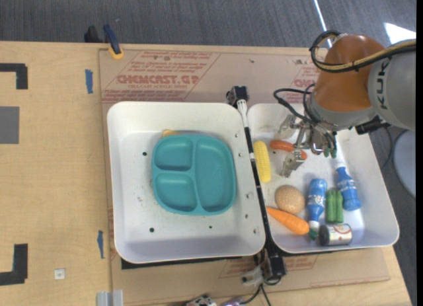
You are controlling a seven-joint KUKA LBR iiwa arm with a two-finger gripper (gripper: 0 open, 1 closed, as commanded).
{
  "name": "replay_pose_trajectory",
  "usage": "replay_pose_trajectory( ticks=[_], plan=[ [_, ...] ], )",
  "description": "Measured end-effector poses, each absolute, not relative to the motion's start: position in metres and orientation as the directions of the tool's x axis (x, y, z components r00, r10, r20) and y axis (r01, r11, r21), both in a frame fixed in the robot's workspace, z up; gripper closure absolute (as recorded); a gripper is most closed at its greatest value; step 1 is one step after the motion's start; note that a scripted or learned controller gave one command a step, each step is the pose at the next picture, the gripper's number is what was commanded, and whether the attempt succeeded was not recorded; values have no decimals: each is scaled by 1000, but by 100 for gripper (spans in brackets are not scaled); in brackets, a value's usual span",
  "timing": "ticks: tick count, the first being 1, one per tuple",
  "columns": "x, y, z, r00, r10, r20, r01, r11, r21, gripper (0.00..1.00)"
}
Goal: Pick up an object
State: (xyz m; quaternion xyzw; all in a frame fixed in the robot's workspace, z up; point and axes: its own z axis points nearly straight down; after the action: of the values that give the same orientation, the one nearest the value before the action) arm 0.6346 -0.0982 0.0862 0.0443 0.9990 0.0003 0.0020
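Note:
My gripper point(305, 145) hangs low over the back part of the right bin point(380, 195), under the arm's orange band point(347, 73). A small red-orange piece point(281, 145) lies just left of it, touching or nearly touching the gripper's metal parts. A yellow corn cob point(262, 160) lies by the bin's left wall. In front of the gripper sit a tan, egg-like ball point(289, 199), an orange carrot point(288, 219), two blue bottles point(347, 189), a green item point(333, 205) and a small can point(336, 234).
The left bin point(125, 166) holds a teal divided plate point(195, 172). A black-and-white clamp point(238, 96) sits at the back where the two bins meet. Cables loop around the wrist point(324, 43).

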Motion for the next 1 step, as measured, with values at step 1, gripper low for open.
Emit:
replay_pose_trajectory(
  ticks=[1],
  plan=[
    [568, -93, 111, -959, 283, 0, 283, 959, 1, 0]
  ],
)
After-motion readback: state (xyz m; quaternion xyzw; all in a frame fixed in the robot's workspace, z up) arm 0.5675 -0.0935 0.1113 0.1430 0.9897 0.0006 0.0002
